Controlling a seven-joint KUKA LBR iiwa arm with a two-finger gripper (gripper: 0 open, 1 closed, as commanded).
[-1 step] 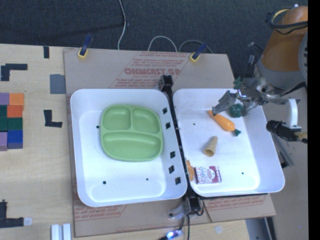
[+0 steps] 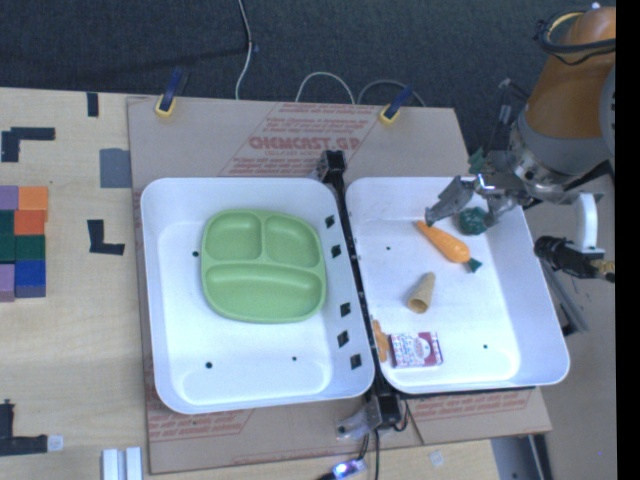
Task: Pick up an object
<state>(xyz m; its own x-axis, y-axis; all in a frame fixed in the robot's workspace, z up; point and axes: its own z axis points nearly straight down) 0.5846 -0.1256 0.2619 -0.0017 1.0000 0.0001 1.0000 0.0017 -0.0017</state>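
Brown cardboard [image 2: 300, 138] covers the bench under two shallow white bins set side by side. From the overhead camera, the left bin [image 2: 170, 358] holds a green divided plate [image 2: 264, 266]. The right bin [image 2: 520, 348] holds a toy carrot [image 2: 446, 243], a tan cone-shaped piece [image 2: 422, 292] near its middle, and a small red-and-white carton [image 2: 414, 349] by the front edge. The gripper [image 2: 455, 203] hangs over the right bin's far corner, just above the carrot's end, its fingers spread with nothing between them. A dark green rounded object [image 2: 474, 220] sits just beside it. Coloured blocks [image 2: 24, 243] rest at far left.
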